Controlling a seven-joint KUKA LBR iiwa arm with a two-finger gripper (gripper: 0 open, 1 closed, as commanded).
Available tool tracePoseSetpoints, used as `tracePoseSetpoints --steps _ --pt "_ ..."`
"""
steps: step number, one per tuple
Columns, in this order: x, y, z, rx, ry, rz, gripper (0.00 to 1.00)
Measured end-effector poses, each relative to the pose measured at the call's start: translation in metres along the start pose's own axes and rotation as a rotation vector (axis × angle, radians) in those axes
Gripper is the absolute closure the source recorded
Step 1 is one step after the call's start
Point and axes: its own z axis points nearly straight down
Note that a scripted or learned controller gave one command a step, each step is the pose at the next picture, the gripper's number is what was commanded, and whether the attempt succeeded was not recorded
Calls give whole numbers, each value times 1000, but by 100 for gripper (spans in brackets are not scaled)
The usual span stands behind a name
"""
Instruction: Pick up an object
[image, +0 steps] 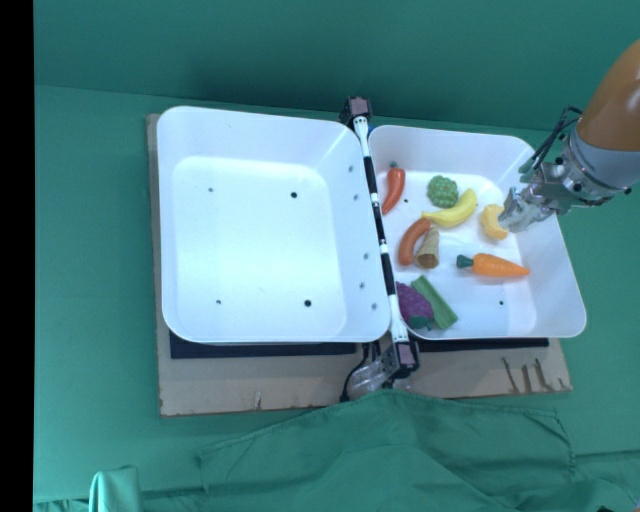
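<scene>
The right bin (560, 310) holds several toy foods: a red chili (395, 187), a green broccoli (442, 190), a yellow banana (453, 212), a small yellow-orange piece (492, 222), a sausage (411, 240), an ice-cream cone (428, 247), a carrot (491, 265), purple grapes (413, 303) and a green stick (436, 301). My gripper (516, 218) hangs low at the bin's right side, right beside the yellow-orange piece and just above the carrot. Nothing is visibly held between its fingers.
The left bin (190, 135) lies beside the right one, with a black-and-white rod (376, 225) along their shared edge. Both rest on a cardboard sheet (200, 390) over green cloth. Crumpled green fabric (400, 455) lies at the front.
</scene>
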Motion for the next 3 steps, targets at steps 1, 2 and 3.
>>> tracePoseSetpoints --steps 1,2,3 --pt "-2 1 -13 -6 -3 4 100" --pt "-3 2 -25 -12 -7 8 100" --pt "-5 3 -38 -18 -10 11 100"
